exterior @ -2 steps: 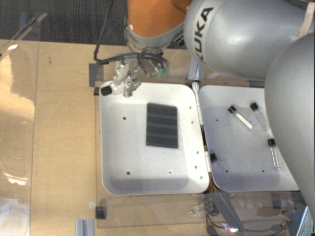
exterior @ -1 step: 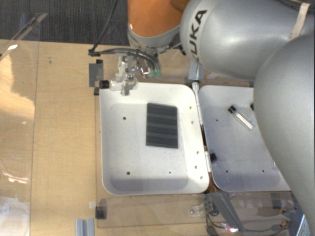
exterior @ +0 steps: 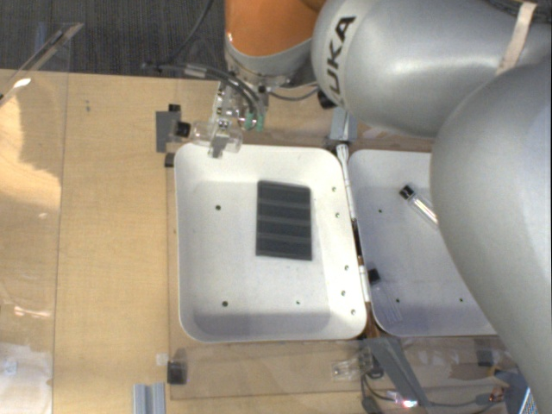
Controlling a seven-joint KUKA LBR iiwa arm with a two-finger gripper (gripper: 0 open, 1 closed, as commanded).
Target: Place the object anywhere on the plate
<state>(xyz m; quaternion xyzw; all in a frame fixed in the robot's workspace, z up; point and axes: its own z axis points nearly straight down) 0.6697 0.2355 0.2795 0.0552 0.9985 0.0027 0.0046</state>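
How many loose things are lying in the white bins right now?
2: a dark ribbed plate mid left bin, a small pen-like object in the right bin. The arm may hide more.

We note two white bins side by side on a wooden bench (exterior: 103, 231). In the left bin (exterior: 207, 300) a dark ribbed plate (exterior: 284, 220) lies flat near the middle. In the right bin (exterior: 388, 257) a small pen-like object (exterior: 417, 203) lies aslant. The grey arm (exterior: 431, 50) crosses above; its gripper (exterior: 226, 128) hangs over the left bin's far-left corner.
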